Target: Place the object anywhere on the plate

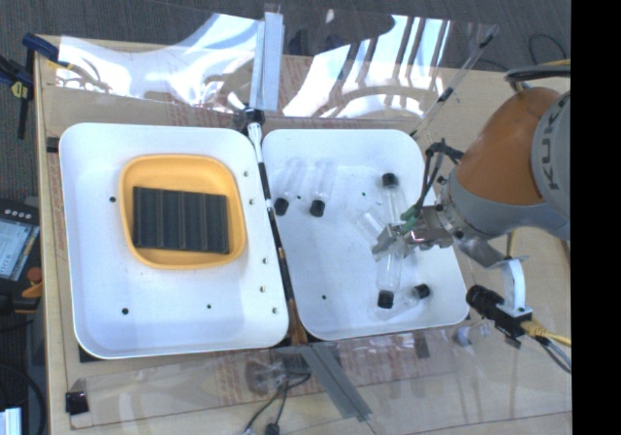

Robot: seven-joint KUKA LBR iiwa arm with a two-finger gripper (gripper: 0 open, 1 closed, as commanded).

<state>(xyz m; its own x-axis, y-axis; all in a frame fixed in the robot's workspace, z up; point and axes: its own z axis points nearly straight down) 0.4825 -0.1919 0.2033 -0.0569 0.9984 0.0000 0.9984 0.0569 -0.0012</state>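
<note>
- Over the right-hand shallow white bin [330, 312] we see the two-finger gripper [396, 241] low among several clear plastic vials with black caps; whether its jaws are apart or together we cannot tell, since the metal parts blur into the vials beneath.
- One clear black-capped vial [389, 280] lies just below the gripper, cap toward the near edge; we judge this the likely target, though we cannot see it between the jaws.
- Other vials lie scattered in the same bin: one [388, 192] far of the gripper, two [303, 188] toward the bin's left side, and one [420, 292] at the near right.
- Across in the left white bin [87, 307] sits the yellow rounded plate [146, 176] carrying a dark ribbed insert [182, 219]; no vial rests on it.
- We judge the task barely begun: grasp, lift, carry left and release all remain.
</note>
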